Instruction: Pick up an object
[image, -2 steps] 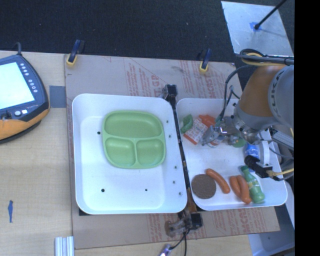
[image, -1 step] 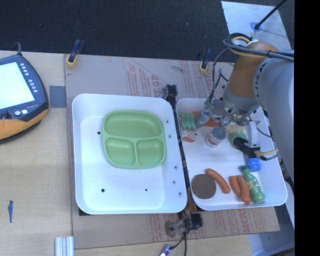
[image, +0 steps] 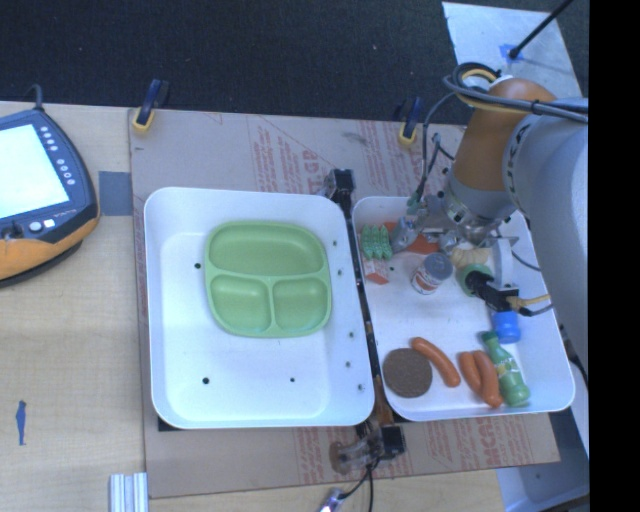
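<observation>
From my overhead camera, the pincer (image: 437, 240) sits low in the right bin (image: 545, 395), at its far end. I cannot tell how far it is open, nor whether it holds anything. A small can (image: 430, 274) lies just under it, nearly touching. Green block (image: 375, 241) to its left. Brown disc (image: 408, 371) and sausage (image: 436, 361) nearer me. Green tray (image: 268, 277) fills the left bin (image: 180, 400).

robotics lab bench: teach pendant (image: 40, 190) left of the white bins (image: 170, 300), clamps (image: 148, 105) behind them, cardboard sheet (image: 280, 150) beneath, toy food inside.
</observation>
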